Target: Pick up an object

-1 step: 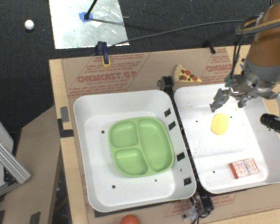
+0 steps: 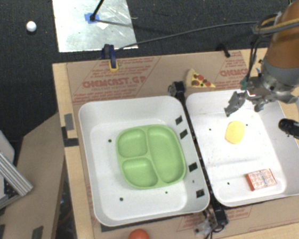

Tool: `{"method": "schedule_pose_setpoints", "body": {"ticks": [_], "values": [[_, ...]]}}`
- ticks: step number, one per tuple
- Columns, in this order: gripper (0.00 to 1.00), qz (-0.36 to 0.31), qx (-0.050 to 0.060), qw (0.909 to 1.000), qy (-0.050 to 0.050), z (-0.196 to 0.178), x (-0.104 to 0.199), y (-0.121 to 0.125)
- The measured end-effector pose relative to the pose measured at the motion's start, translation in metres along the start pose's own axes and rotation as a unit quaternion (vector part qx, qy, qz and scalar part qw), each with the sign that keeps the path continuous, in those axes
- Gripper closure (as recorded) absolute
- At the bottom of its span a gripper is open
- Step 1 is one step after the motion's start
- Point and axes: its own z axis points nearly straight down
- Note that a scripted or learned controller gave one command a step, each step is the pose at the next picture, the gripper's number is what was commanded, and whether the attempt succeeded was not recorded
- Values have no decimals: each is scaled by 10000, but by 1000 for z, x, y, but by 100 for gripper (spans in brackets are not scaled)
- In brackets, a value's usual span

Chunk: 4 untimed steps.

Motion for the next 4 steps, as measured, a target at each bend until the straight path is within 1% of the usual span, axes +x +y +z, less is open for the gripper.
{"method": "schedule_pose_setpoints", "body": {"ticks": [1,2,3,4], "values": [[0,5,15,10000,2,43,5,-3],[0,-6,17,10000,4,92,13,2],[0,4,-1,10000,-1,138,13,3],[100,7,-20,10000,-2,125,13,5]]}}
